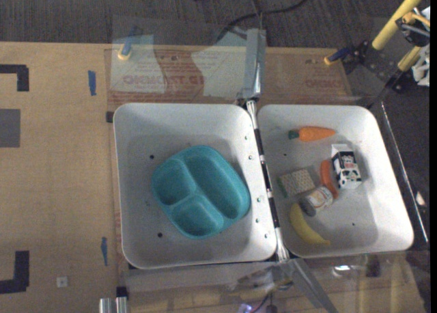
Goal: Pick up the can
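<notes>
1. Your can (317, 200) lies on its side in the right bin (382, 229), near the middle.
2. Just beside it: a banana (305, 226) below, a mesh-patterned pad (296, 182) at upper left, an orange piece (328, 175) and a small printed carton (345, 168) at upper right.
3. A carrot (313, 134) sits apart near the far wall.
4. Left bin (136, 134) holds a teal divided plate (199, 190).
5. Pincer state: you cannot tell.
</notes>
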Available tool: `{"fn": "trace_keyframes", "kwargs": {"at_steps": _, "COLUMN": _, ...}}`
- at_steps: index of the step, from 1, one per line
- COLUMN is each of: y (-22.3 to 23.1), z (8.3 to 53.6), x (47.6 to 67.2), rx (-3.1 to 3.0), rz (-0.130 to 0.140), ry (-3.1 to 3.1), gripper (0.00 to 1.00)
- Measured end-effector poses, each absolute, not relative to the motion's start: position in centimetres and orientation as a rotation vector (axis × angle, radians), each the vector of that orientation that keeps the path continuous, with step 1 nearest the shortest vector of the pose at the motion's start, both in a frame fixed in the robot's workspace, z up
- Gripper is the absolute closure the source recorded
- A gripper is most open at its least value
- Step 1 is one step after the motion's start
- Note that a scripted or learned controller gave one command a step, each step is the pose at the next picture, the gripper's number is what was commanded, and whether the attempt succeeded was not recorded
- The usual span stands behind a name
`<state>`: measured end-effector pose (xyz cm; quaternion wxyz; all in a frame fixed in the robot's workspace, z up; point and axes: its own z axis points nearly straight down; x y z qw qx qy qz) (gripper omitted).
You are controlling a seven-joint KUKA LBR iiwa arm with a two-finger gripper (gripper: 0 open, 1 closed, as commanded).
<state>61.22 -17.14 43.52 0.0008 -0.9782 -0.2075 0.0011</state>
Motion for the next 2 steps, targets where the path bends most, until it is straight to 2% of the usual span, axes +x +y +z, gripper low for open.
{"fn": "trace_keyframes", "kwargs": {"at_steps": 1, "y": -22.5, "z": 43.5, "x": 64.6, "rx": -3.083, "rz": 0.001, "ry": -0.605, "gripper": 1.00}}
{"fn": "trace_keyframes", "kwargs": {"at_steps": 2, "y": -22.6, "z": 43.5, "x": 65.8, "rx": -3.126, "rz": -0.001, "ry": -0.311, "gripper": 1.00}}
